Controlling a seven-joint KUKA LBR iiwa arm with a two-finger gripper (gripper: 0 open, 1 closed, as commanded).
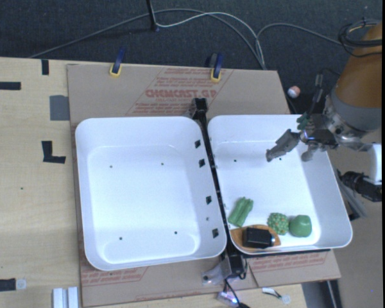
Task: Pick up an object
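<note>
Two shallow white bins sit side by side on a cardboard sheet (179,95), which two blue-and-yellow clamps hold at its far edge. Left bin (90,172): nothing to count beyond its bare floor. Right bin (333,191): four objects, all clustered at its near edge. In order: one ribbed green piece (241,211), one black block (257,237) lying on an orange piece, one knobbly green item (278,222), one smooth green round object (300,226), the last two touching. The gripper (277,147) hangs over the far part of the right bin, well apart from the cluster; nothing is between its fingers, and whether they are spread or pressed together I cannot tell.
</note>
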